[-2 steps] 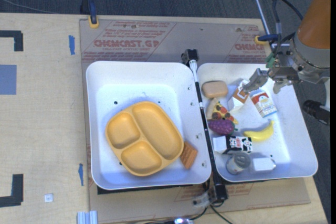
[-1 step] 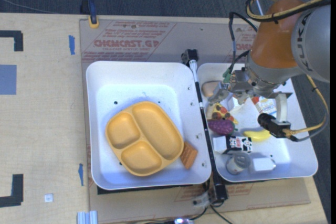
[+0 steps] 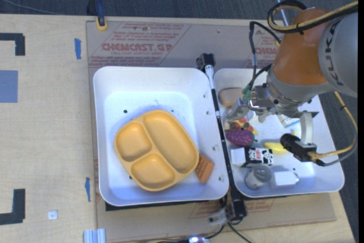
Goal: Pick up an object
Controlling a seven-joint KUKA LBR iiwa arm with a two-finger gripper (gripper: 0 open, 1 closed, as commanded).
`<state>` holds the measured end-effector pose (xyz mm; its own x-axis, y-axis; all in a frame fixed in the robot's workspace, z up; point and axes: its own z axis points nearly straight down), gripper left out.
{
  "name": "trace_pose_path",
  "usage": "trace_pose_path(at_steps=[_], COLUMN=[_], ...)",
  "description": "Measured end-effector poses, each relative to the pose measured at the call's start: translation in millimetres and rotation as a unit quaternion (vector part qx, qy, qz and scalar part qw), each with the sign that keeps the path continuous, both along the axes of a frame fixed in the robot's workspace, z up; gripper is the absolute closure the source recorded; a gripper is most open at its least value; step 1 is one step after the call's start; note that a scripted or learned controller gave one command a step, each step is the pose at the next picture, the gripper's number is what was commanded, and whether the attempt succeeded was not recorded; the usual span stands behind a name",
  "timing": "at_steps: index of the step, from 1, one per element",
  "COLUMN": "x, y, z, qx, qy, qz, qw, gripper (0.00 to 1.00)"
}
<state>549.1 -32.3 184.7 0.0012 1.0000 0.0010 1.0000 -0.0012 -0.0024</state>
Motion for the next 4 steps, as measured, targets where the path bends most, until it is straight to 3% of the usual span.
trace_pose_path(at_steps=[4], x=[-15], y=[4], z=[0], qx=[0.0001], qy=[0.000], qz=[0.000], qw=[1.0000], gripper=[0.00])
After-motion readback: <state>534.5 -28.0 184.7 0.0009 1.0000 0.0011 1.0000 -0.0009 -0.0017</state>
